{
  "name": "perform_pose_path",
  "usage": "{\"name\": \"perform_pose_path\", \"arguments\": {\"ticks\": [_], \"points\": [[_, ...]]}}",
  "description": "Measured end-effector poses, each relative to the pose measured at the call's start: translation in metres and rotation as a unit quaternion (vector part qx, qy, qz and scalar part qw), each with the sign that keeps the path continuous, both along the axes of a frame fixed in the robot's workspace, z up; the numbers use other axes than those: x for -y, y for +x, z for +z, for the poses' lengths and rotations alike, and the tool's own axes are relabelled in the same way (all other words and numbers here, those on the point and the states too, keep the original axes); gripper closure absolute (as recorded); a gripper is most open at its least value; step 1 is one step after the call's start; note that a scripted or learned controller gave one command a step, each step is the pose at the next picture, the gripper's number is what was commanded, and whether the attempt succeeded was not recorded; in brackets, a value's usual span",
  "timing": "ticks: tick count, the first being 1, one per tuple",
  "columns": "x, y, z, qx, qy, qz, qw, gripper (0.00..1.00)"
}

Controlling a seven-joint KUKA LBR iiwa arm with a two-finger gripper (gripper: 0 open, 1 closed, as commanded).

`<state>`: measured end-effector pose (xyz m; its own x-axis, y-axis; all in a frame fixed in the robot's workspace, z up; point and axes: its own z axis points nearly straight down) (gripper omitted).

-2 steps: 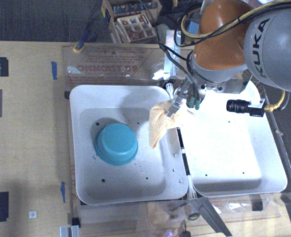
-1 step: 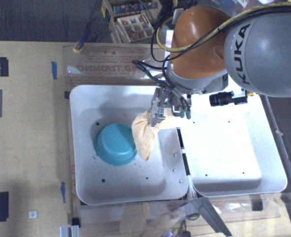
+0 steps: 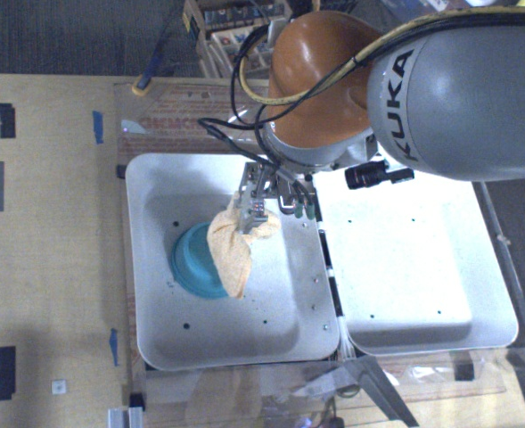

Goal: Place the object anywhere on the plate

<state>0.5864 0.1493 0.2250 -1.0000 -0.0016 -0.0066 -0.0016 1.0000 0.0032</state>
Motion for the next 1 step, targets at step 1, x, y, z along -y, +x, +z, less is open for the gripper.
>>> {"name": "perform_pose_path", "arguments": {"ticks": [1], "points": [[0.0002,0.0002,0.0004,0.0,0.0001,0.0,1.0,0.0]]}}
